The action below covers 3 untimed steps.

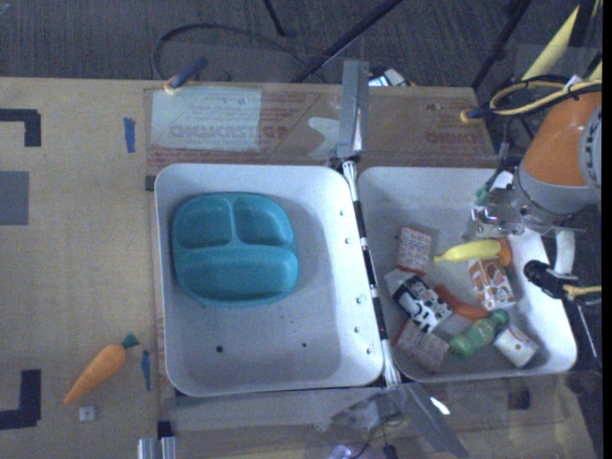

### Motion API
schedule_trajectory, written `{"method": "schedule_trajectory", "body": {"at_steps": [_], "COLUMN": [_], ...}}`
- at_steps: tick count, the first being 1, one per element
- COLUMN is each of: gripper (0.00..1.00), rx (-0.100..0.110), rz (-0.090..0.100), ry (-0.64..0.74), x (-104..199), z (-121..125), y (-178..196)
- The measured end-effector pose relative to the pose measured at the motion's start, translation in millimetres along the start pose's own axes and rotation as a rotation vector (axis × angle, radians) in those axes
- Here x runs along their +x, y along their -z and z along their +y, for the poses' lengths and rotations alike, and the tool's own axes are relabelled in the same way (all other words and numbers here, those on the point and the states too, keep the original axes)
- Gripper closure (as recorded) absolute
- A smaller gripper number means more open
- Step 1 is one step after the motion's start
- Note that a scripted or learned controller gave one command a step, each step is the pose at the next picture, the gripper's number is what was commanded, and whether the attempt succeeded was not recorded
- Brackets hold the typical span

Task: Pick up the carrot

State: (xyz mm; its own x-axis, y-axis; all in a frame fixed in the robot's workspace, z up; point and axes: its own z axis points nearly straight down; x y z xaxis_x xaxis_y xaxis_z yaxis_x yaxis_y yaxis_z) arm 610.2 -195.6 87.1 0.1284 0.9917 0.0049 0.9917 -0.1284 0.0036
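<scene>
An orange carrot (96,372) with a green top lies on the bench, outside the bins, near the front left corner of the left bin (325,352). A thin orange piece (468,309) lies in the right bin (382,199) among the clutter; what it is I cannot tell. My gripper (491,216) hangs over the right bin's far right part, just above a yellow banana (468,251), far from the carrot on the bench. Nothing visibly hangs from it.
A teal divided plate (234,247) sits in the left bin. The right bin holds small cartons (414,248), a black-and-white cow toy (422,303), a green bottle (476,335) and a white cup (516,346). The arm's orange band (564,146) is at the right.
</scene>
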Motion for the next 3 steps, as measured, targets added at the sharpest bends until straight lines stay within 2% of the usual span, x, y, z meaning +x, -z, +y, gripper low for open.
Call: {"method": "schedule_trajectory", "body": {"at_steps": [1, 2, 3], "gripper": [1.0, 1.0, 1.0], "rx": [0.001, 0.006, 0.005], "rz": [-0.007, -0.005, -0.004], "ry": [-0.452, -0.338, -0.215], "x": [13.6, 37.2, 41.9], "z": [-10.4, -1.1, -101.6], "y": [125.9, 59.0, 113.4]}}
